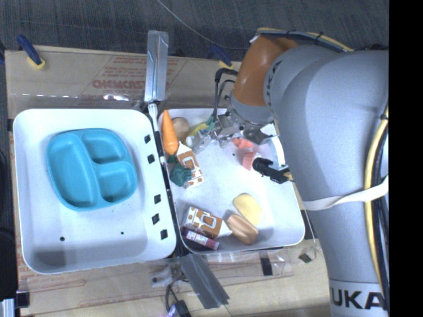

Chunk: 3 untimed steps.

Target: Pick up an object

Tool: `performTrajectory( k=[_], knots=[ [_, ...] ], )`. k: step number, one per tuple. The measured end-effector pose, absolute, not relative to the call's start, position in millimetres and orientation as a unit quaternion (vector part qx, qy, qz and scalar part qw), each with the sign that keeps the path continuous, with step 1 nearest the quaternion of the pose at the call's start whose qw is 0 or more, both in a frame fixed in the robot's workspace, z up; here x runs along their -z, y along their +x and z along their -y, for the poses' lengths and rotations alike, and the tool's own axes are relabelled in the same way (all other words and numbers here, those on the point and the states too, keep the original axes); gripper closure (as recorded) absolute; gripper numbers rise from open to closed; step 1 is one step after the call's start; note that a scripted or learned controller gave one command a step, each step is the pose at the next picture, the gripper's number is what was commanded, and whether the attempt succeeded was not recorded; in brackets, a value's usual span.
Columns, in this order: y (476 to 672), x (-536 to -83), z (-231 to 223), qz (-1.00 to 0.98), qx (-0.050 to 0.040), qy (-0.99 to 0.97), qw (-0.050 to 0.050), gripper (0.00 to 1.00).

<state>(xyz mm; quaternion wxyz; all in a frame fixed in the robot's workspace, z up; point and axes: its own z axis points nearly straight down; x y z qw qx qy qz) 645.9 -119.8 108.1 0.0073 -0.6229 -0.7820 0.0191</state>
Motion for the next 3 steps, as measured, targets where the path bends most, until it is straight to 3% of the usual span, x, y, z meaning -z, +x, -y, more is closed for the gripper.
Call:
performTrajectory(
  k=[1, 2, 3],
  knots=[
    [646.1, -108, 119, 0.782, -0.0189, -0.623, 0.007, 0.00],
    [653.3, -135, 100, 0.888, -0.0026, -0.460, 0.003, 0.00],
    [655.8, -88, 113, 0.853, -0.0020, -0.522, 0.004, 0.00]
  ],
)
